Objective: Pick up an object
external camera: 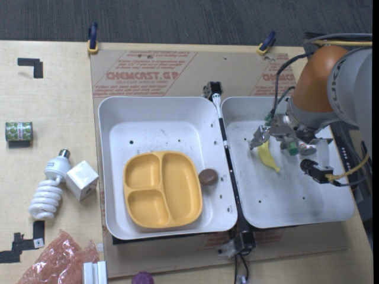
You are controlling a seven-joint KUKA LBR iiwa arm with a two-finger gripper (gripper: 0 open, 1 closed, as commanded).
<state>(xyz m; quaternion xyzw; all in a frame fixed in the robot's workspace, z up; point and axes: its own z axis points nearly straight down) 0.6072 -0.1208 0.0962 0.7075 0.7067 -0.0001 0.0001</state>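
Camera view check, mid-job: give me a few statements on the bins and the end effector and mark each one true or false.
1. The yellow divided plate lies in the left bin. True.
2. The banana lies in the left bin. False: it is in the right bin.
3. The end effector is over the right bin, near the banana. True.
4. The small brown round object sits inside a plate compartment. False: it rests on the bin floor beside the plate.
5. The spiral light bulb lies outside both bins. True.

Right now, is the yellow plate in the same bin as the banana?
No, the yellow plate lies in the left bin; the banana lies in the right bin.
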